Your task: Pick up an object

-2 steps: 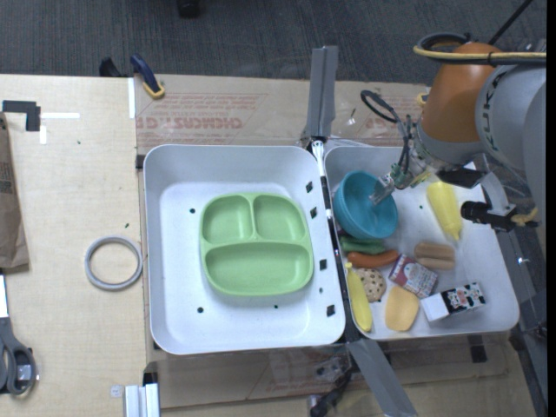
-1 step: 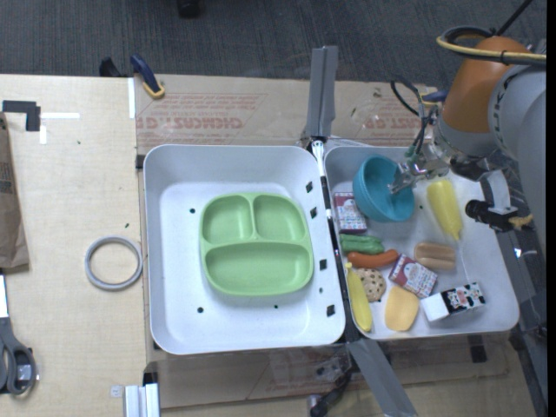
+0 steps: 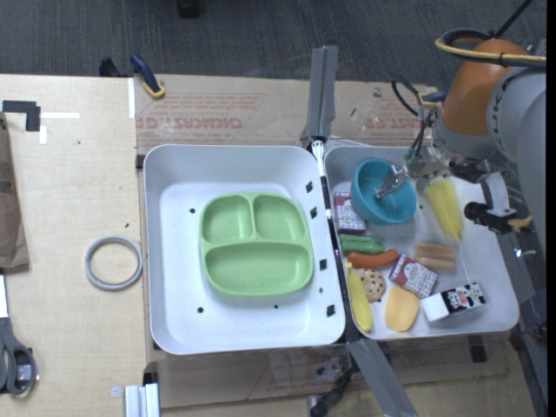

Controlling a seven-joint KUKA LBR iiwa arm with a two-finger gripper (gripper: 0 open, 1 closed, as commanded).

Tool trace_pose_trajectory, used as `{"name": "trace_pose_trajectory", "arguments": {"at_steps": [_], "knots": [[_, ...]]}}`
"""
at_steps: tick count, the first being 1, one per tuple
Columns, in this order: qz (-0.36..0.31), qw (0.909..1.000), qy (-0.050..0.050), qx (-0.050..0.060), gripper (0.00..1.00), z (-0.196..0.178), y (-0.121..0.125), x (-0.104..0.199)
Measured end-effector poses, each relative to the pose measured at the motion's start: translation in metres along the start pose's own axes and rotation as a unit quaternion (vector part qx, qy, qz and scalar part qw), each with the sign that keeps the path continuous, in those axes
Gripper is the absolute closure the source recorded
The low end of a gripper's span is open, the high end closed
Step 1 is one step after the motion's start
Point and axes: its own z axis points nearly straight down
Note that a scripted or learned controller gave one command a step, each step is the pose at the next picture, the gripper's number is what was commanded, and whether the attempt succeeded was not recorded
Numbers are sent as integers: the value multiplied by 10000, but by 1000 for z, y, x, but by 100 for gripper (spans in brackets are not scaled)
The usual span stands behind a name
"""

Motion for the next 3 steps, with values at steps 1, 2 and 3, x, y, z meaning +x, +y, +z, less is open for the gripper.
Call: {"name": "trace_pose_trajectory", "arguments": {"at_steps": [1, 2, 3], "knots": [[278, 9996, 5, 12, 0, -65, -43, -50], [211, 9998, 50, 3, 0, 2, -80, -45], [221, 9998, 28, 11, 100, -5, -80, -47]]}}
